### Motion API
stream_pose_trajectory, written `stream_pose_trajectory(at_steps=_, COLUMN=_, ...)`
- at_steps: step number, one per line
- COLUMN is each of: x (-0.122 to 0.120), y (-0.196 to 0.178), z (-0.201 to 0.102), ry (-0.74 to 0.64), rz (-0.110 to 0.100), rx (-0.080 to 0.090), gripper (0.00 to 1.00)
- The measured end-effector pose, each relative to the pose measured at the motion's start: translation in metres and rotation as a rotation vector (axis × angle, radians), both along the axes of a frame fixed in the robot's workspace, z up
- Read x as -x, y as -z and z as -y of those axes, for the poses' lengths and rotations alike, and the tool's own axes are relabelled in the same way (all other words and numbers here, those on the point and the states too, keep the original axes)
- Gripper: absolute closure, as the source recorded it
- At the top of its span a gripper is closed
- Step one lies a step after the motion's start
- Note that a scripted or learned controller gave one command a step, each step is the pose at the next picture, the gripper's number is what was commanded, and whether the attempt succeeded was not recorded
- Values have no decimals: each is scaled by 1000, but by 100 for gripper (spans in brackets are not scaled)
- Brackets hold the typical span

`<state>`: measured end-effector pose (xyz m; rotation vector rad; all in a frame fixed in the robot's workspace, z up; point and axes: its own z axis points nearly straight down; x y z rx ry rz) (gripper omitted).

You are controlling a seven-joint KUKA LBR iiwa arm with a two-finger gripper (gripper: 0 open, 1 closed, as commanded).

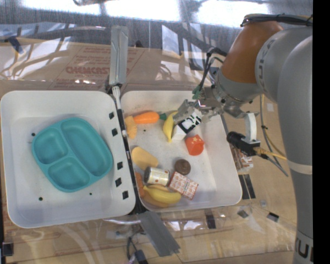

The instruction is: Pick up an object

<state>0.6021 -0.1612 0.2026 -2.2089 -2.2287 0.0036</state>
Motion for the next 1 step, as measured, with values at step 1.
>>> stream_pose_trajectory(at_steps=1, x=73, y=31, z=-16, ry=260, rz=-4, rx=0, gripper=0)
